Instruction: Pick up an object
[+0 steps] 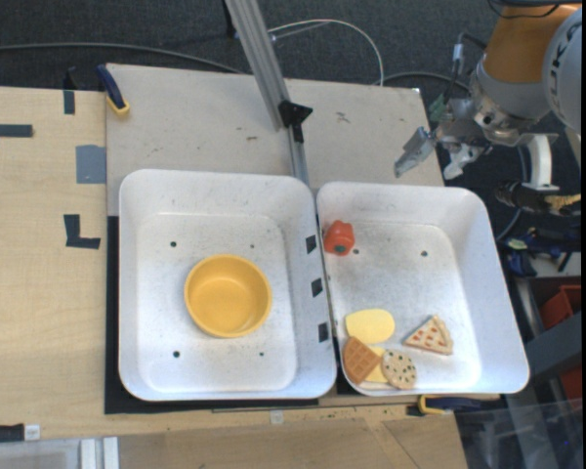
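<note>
My gripper [432,162] hangs above the far rim of the right bin [469,262], near its back right corner, fingers spread open with nothing between them. In that bin a small red toy pepper [339,237] lies by the left wall. Near the front wall sit a yellow oval piece [370,325], a waffle piece [361,361], a chocolate-chip cookie [399,368] and a pizza slice [430,337]. A yellow bowl [228,294] stands upright in the middle of the left bin [156,223].
A grey metal pole [264,57] slants from the top down to the divide between the bins. Cables run along the dark floor behind the bench. Clamps grip the bench at the back left [113,90] and front right [432,405].
</note>
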### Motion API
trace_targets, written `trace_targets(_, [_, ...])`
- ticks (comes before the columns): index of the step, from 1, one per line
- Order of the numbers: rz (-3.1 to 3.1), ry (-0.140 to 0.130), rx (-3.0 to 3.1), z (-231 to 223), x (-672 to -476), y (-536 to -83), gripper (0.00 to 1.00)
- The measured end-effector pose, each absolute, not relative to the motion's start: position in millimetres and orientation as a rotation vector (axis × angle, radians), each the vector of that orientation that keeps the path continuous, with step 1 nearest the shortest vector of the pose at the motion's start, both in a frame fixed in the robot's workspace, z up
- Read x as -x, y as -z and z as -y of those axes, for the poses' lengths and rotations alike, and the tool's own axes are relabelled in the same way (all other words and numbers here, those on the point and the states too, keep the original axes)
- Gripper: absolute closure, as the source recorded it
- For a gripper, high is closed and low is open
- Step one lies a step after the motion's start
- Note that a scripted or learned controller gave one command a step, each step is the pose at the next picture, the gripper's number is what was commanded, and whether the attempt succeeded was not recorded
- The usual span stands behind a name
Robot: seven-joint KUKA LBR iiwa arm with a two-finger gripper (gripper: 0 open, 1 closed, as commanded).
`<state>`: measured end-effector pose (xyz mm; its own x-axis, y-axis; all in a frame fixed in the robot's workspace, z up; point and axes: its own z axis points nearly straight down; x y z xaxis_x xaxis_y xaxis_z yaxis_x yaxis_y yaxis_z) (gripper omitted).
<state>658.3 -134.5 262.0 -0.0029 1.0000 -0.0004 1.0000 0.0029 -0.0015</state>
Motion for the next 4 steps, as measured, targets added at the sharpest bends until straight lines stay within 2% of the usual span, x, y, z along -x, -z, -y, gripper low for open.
trace_targets(1, [2.224,-0.003,2.218,135,-658.3,-262,0.0])
trace_targets(3, [2.22,-0.009,2.215,129,-645.7,-136,0.0])
trace_targets(4, [2.224,-0.002,2.219,128,-645.6,-88,0.0])
